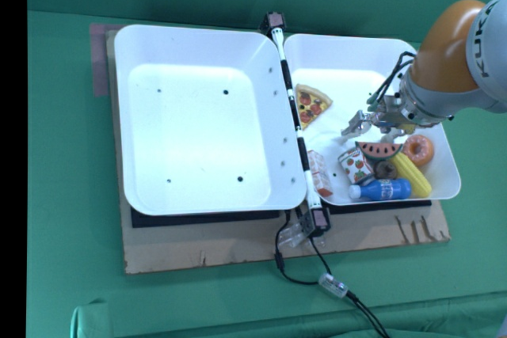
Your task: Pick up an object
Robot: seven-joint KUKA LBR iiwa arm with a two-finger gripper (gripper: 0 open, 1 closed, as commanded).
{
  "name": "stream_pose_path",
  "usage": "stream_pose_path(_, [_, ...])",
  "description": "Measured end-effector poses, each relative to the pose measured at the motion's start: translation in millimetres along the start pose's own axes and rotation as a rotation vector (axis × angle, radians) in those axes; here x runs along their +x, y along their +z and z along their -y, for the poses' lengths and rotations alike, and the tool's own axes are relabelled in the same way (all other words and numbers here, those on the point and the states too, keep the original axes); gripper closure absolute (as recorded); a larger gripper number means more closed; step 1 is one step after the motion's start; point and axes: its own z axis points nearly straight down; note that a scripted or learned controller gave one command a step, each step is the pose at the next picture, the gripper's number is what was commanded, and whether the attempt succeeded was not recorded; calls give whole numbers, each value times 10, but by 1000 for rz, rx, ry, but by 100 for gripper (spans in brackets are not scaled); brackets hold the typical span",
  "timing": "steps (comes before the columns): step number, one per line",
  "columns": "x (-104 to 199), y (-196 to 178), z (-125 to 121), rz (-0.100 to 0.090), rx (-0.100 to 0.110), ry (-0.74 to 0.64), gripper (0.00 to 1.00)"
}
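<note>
The arm reaches over the right bin, its claw hanging part open and empty near the bin's middle — the approach stage, by the look of it. The pickable toys crowd the near-right corner: bottle, corn, watermelon slice, donut. Next, the claw likely must drop squarely over one piece — the watermelon lies closest.

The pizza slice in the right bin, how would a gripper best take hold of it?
Probably from straight above, fingers closing across the narrow tip of the pizza slice. It lies flat and alone on the right bin floor, with open space around it except the divider side.
</note>
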Motion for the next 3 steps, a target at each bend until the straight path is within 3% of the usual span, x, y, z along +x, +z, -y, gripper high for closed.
stream_pose_path(1, [-344, -200, -1159, 0, 3, -2, 0])
stream_pose_path(2, [197, 42, -1654, 13, 31, -2, 0])
stream_pose_path(3, [300, -114, -1684, -17, 31, 1, 100])
